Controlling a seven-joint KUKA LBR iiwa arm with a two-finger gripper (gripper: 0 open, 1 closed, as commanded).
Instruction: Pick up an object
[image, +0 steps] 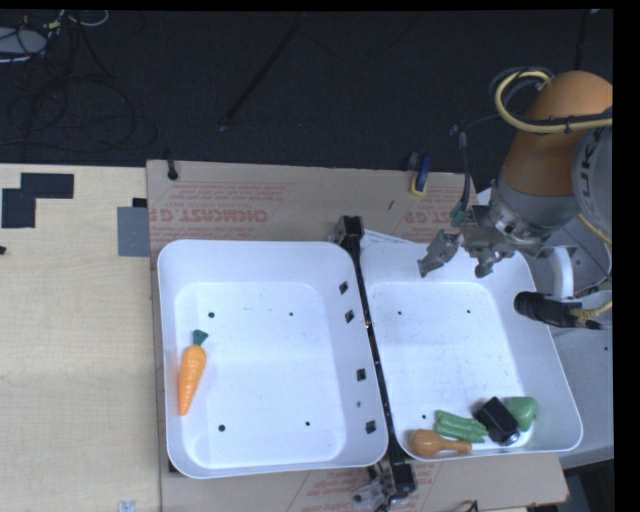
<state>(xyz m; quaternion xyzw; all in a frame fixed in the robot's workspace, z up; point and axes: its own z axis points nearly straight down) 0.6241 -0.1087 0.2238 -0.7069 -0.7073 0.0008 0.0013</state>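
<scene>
Carrot (191, 376) lies at the left bin's (255, 255) left edge.
Gripper (461, 257), fingers spread and holding nothing, hangs over the right bin's (560, 380) far edge.

bins (262, 262): two, both below the claw (461, 260)
carrot (191, 370): one, far left of claw
items in near right corner, well below claw: four — green (459, 426), black (497, 419), orange-tan (437, 443), pale green (522, 408)
</scene>
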